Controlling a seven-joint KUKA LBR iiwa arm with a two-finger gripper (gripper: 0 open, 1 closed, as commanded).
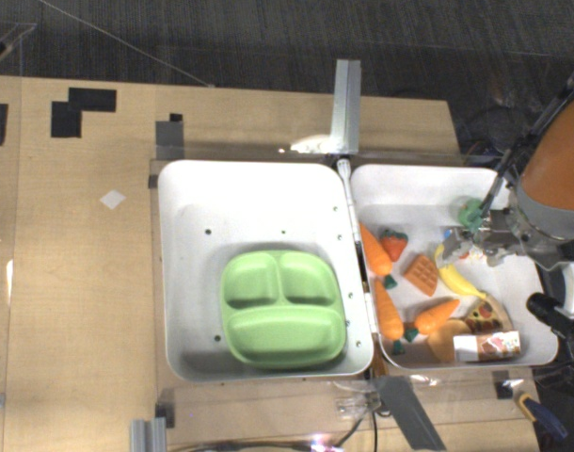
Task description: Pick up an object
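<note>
Banana [462,281] amid carrots [389,314], waffle [422,274].

Light wooden bench [71,281], two shallow white bins side by side, left bin [188,205], right bin [409,191], touching

- No text, brand, number or sign can be read anywhere in the frame.
- The small white carton [487,347], at the lower right of the right bin [409,191], has a red and dark printed patch on its face, but the print is too small and blurred to make out any words.
- The black block-shaped marks [83,107] at the upper left of the wooden surface [71,281] are plain shapes, not letters or figures.
</note>
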